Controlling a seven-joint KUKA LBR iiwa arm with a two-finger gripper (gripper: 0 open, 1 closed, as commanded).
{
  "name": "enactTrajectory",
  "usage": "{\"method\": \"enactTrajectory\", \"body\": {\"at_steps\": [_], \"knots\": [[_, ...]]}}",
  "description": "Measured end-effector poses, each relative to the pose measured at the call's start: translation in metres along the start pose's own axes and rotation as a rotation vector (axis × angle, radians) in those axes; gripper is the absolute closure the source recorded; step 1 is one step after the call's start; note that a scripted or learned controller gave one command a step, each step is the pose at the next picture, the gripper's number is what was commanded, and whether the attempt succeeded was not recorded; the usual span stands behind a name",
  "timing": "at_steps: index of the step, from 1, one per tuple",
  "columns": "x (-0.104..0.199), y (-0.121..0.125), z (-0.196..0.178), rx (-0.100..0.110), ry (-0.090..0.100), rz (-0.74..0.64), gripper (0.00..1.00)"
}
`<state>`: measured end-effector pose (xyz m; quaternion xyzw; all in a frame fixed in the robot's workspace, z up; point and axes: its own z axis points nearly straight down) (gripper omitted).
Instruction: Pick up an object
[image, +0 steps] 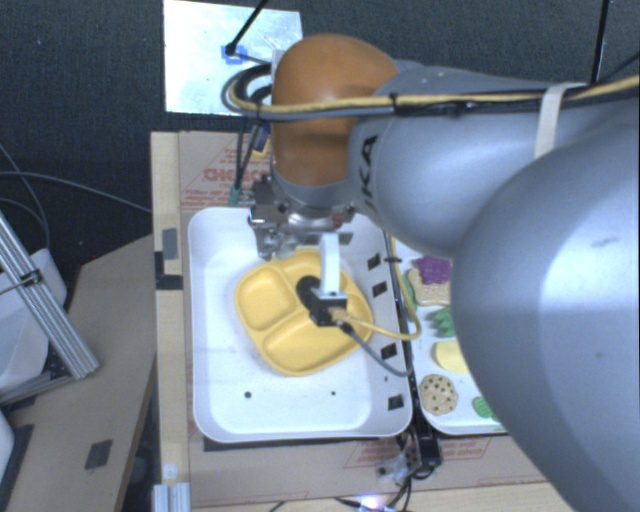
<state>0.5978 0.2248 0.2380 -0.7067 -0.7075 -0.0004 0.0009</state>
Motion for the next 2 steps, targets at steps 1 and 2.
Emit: {"method": "enactTrajectory", "body": {"at_steps": [1, 2], "knots": [[0.011, -0.053, 0.01, 0.004, -0.002, -0.004, 1.0], [-0.003, 0.041, 0.081, -0.002, -0.003, 0.004, 1.0]]}}
